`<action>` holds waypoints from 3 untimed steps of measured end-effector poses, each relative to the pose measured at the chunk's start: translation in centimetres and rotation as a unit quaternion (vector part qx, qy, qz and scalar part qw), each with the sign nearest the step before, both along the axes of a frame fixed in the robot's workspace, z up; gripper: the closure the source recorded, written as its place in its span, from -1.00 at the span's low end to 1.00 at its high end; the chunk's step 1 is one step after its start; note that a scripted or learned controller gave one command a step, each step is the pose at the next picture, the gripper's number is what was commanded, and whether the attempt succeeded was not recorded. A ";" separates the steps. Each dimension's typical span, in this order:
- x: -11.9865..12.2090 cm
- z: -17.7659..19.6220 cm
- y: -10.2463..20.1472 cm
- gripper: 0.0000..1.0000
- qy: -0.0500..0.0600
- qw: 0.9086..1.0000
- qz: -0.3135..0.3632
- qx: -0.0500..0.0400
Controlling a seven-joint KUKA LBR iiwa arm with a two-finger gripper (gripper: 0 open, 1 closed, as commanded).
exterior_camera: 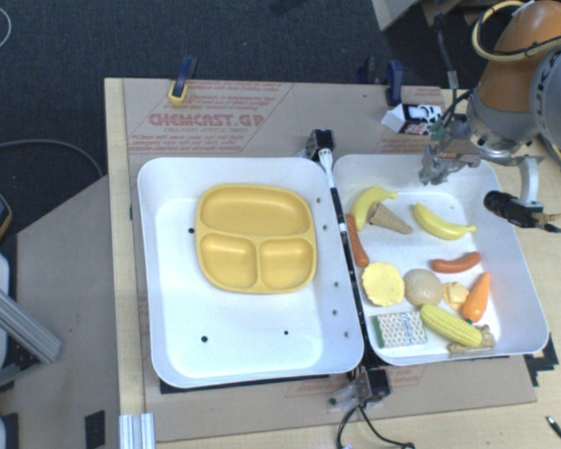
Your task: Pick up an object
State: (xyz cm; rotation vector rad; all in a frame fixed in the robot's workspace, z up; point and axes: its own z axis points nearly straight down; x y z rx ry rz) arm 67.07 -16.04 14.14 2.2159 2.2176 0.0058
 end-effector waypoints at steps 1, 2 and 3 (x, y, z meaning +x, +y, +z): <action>-0.1 6.5 -0.2 1.00 0.000 1.000 0.000 0.000; 0.0 8.6 -0.2 1.00 0.001 1.000 0.000 0.000; -3.2 7.5 4.2 1.00 0.006 1.000 0.001 0.002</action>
